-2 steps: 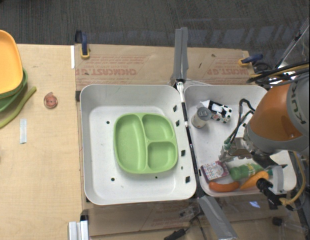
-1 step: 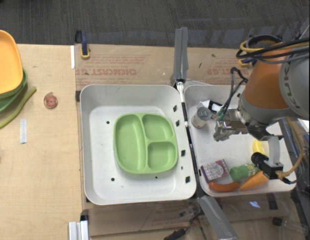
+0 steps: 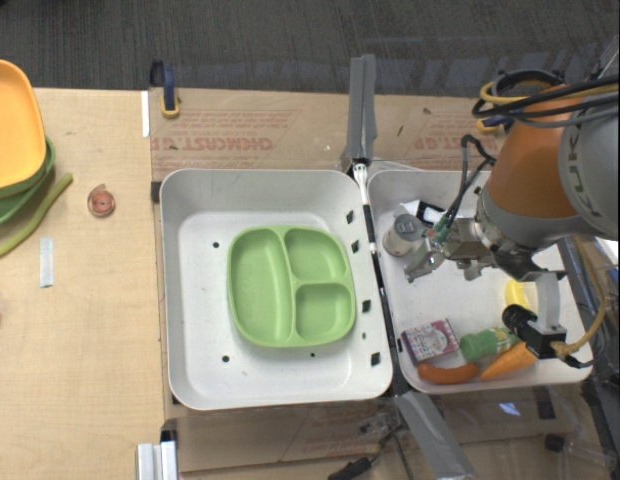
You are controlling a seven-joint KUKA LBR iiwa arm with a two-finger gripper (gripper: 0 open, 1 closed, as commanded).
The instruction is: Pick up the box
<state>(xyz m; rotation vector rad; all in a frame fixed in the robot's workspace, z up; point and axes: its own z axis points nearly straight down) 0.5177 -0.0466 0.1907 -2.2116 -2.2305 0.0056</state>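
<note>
Approach step: gripper (image 3: pixel 422 264) hangs in the right bin (image 3: pixel 390 298), upper left part; can't tell whether it's spread or pinched. Box (image 3: pixel 430 341) lies flat near the front wall, well apart from the gripper, touching the carrot (image 3: pixel 448 372). Next, I'd judge: shift toward the front, centre over the box, descend.

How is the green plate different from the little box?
The green plate lies in the left bin; the box lies in the right bin. The plate is much bigger. The plate is plain green with three sections; the box is pinkish and printed. Both lie flat.
</note>
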